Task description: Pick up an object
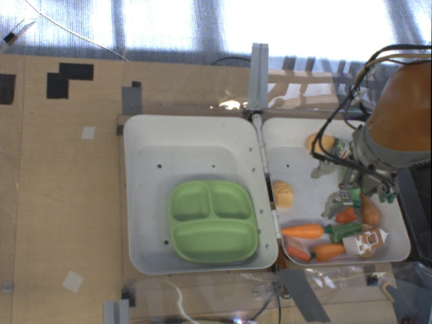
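Lying beside gripper (pixel 342 203): toy carrot (pixel 304 231)

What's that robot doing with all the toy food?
The robot arm reaches in from the right over the right bin. Its gripper is down among toy food: carrots, a small carton and a yellow corn piece. It is trying to pick something up, but I can't tell if it has anything. The left bin has a green plate.
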Action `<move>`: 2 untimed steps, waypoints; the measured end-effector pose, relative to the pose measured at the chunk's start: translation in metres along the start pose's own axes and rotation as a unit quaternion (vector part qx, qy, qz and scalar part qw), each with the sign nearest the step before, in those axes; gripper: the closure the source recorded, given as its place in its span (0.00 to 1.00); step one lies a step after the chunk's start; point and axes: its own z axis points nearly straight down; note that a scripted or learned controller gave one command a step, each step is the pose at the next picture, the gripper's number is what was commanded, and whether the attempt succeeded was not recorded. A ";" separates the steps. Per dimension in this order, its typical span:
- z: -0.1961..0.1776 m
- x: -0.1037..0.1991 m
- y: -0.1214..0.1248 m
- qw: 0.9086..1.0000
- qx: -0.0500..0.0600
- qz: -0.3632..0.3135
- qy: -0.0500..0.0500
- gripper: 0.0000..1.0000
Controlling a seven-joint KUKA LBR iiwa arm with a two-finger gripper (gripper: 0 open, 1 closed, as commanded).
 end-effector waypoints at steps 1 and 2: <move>0.131 0.010 -0.028 0.999 0.000 -0.046 -0.001 0.00; 0.086 -0.002 -0.090 1.000 0.001 0.024 -0.001 0.00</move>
